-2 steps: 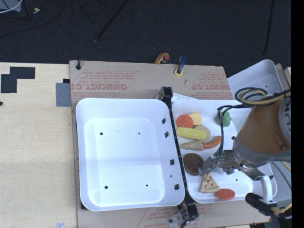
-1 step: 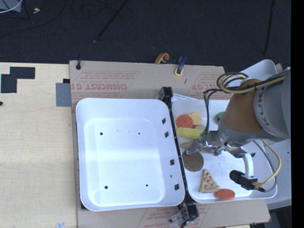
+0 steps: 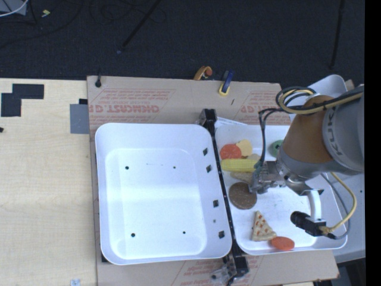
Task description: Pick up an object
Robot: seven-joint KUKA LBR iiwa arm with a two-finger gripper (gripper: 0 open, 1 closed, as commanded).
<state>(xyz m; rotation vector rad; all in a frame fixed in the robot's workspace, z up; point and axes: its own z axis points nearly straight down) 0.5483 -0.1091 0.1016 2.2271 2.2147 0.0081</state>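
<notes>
1. You see the arm [image 3: 315, 139] reaching in from the right, over the right bin [image 3: 280, 210] of the two white bins.
2. Your gripper [image 3: 261, 180] is low in the middle of that bin. The slanted view from above does not let you tell whether it is spread or closed, and you see nothing clearly pinched in it.
3. Everything you could pick lies in the right bin. Nearest the gripper are a brown disc [image 3: 241, 196], just below and to its left, and a yellow bar [image 3: 238, 165], whose right end comes up to the gripper.
4. Above the bar you find a red-orange round piece [image 3: 230, 152] with a pale yellow piece [image 3: 244, 146] beside it; the two touch.
5. Under the bar there is a tan patch you cannot make out well.
6. Toward the near edge of the bin, a tan triangular slice [image 3: 260, 226] lies flat, and a small red-orange oval [image 3: 283, 243] sits just to its right, close to the rim.
7. A green piece [image 3: 276, 148] shows at the edge of the arm, mostly hidden by it, so you cannot tell its shape.
8. The left bin [image 3: 155, 189] sits right beside the right one, with a black strip [image 3: 219, 183] running between them.
9. Both bins rest on a sheet of cardboard [image 3: 143, 103] with red lettering, which lies on the pale wooden bench [image 3: 41, 183].
</notes>
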